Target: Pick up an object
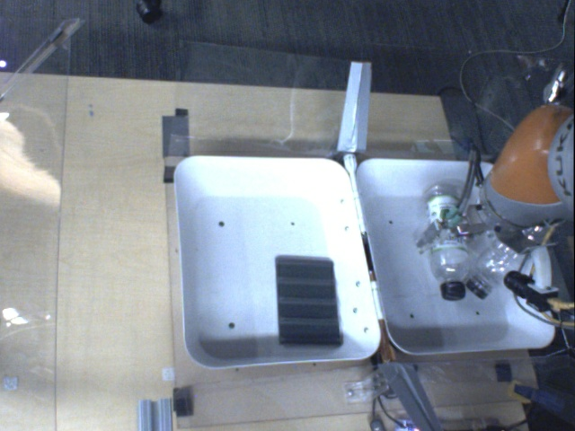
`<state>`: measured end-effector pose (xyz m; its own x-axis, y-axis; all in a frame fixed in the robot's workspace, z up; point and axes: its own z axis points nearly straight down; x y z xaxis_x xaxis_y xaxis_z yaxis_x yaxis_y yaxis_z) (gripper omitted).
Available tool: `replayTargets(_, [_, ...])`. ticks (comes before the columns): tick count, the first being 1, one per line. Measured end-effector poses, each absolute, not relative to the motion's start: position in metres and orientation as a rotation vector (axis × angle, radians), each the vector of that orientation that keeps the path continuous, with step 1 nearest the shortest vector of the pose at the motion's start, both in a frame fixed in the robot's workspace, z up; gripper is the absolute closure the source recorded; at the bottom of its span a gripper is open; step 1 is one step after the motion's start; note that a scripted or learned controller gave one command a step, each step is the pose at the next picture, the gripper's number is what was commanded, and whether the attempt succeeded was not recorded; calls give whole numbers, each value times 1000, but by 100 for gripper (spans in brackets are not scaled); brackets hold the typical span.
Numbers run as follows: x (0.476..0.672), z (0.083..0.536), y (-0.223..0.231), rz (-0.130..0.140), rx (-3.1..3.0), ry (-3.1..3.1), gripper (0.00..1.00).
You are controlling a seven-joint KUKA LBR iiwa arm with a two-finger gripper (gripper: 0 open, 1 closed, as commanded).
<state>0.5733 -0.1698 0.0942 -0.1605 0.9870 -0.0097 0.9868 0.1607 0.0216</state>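
Left bin [193, 241]: mostly open floor. One obstacle, a black ribbed block [308, 300], is lying at near-centre, towards the right wall. Far half and left side are giving free access from above.

Right bin [395, 241]: the arm [532, 164] is hanging over the right portion, blocking approach there. Clear plastic items w/ small dark parts [458, 259] are crowding the middle. Left strip and near-left corner are staying open.

Upright metal post [355, 106] is standing at the far end of the divide btwn bins, restricting passage there.
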Motion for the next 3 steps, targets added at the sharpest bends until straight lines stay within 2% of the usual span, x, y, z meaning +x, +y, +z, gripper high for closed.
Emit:
replayTargets(1, [598,92,-170,-15,2038,2398,0])
replayTargets(2, [599,102,-170,-13,2033,2397,100])
replayTargets(3, [624,166,-140,-3,2056,2381,100])
